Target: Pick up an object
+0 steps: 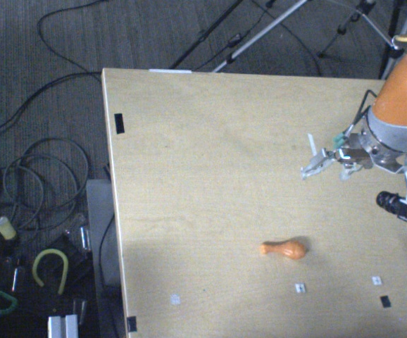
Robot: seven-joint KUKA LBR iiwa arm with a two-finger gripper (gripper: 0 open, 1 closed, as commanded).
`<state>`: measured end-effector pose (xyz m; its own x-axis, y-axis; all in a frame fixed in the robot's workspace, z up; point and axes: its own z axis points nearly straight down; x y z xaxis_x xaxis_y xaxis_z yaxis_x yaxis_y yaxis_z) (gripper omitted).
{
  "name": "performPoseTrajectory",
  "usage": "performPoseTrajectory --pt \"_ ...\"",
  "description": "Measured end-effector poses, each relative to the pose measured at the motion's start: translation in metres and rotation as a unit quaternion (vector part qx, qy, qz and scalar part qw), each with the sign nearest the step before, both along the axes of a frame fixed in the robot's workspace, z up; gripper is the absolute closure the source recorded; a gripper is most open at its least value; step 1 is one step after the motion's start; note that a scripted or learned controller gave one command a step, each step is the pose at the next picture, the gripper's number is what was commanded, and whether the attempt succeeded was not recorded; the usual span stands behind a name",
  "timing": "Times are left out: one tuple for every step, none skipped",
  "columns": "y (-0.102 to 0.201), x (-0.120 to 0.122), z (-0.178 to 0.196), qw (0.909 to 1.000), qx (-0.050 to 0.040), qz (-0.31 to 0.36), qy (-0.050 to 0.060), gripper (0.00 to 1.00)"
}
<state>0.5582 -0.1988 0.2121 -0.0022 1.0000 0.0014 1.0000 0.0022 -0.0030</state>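
Note:
A small orange gourd-shaped object [285,249] lies on its side on the light wooden bench top [210,167], its narrow end pointing left. My gripper [308,156] reaches in from the right edge, above and a little to the right of the orange object and well apart from it. Its two pale fingers [311,145] are spread apart and point left, with only bare bench between them. Behind the gripper, the arm's orange band [395,97] and grey wrist show at the right edge.
Small black and white markers [300,287] dot the bench near its front right, and a black one [119,123] sits at its left edge. Left of the bench, cables [34,182] and tools lie on the floor. Tripod legs [281,16] stand behind the bench.

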Motion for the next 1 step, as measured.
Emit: performPoseTrajectory --pt "-0.0243 0.0545 -0.0769 0.9999 -0.0023 -0.015 0.000 0.00"
